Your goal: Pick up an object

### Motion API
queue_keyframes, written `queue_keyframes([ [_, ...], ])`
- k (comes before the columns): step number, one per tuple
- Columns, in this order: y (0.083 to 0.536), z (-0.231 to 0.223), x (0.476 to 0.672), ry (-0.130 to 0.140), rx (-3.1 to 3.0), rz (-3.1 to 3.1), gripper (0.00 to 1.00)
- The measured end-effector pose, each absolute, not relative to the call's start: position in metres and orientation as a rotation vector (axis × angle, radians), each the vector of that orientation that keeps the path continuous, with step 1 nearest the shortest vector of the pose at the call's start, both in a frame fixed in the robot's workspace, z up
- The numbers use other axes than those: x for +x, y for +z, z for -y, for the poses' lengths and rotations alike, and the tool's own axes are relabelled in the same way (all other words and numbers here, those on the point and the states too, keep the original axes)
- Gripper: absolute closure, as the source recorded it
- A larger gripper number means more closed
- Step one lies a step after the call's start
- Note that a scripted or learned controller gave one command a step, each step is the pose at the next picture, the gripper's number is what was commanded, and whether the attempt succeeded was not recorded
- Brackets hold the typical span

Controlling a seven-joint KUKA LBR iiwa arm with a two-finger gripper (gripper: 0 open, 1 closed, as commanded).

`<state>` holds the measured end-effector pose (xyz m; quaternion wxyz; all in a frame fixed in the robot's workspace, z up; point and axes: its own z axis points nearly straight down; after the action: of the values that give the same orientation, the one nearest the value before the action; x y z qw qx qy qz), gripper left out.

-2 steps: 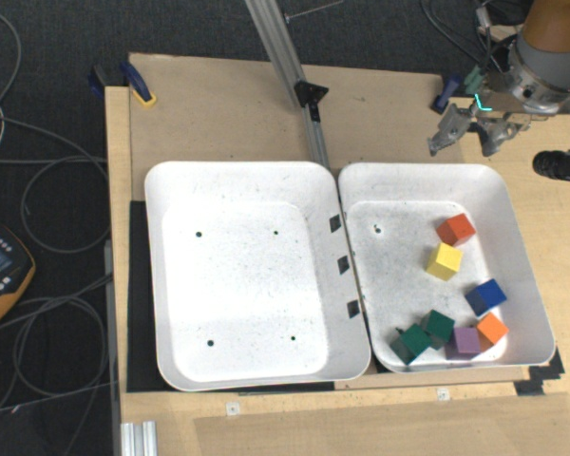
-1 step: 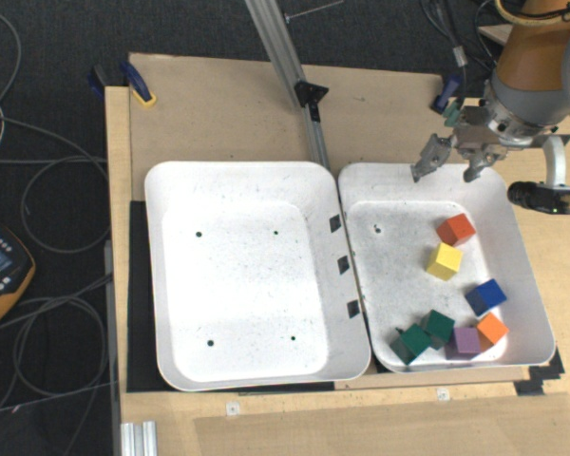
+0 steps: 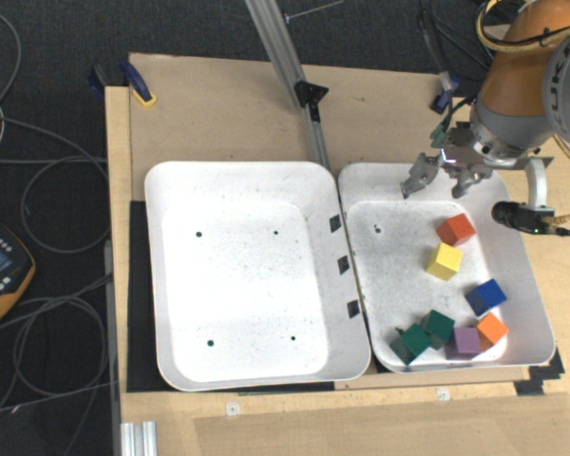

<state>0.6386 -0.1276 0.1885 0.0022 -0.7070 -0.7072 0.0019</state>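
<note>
My gripper [image 3: 441, 180] hangs open above the far edge of the right bin [image 3: 385, 255], with nothing between its fingers. Several blocks lie in that bin. A red block [image 3: 455, 229] sits closest to the gripper, just below and to its right. A yellow block [image 3: 444, 261] lies beside the red one, toward the front. Farther forward are a blue block [image 3: 485, 295], an orange block [image 3: 492, 329], a purple block [image 3: 466, 340] and two green blocks [image 3: 426, 333] near the front rim.
The left bin [image 3: 237, 274] stands beside the right one, with black clips [image 3: 342, 264] along the shared edge. A grey metal pole [image 3: 285, 55] slants up from behind the bins. Cables and a handheld device [image 3: 0, 274] lie left of the bench.
</note>
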Motion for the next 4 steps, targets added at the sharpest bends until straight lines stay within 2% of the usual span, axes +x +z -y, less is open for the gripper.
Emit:
queue_keyframes([
  [1,0.125,0.126,0.637,0.007,-2.217,2.217,0.0],
  [2,0.141,0.125,0.64,-0.004,-2.221,2.224,1.0],
  [3,0.194,0.124,0.652,-0.008,-2.224,2.228,1.0],
  [4,0.249,0.124,0.654,-0.009,-2.225,2.229,1.0],
])
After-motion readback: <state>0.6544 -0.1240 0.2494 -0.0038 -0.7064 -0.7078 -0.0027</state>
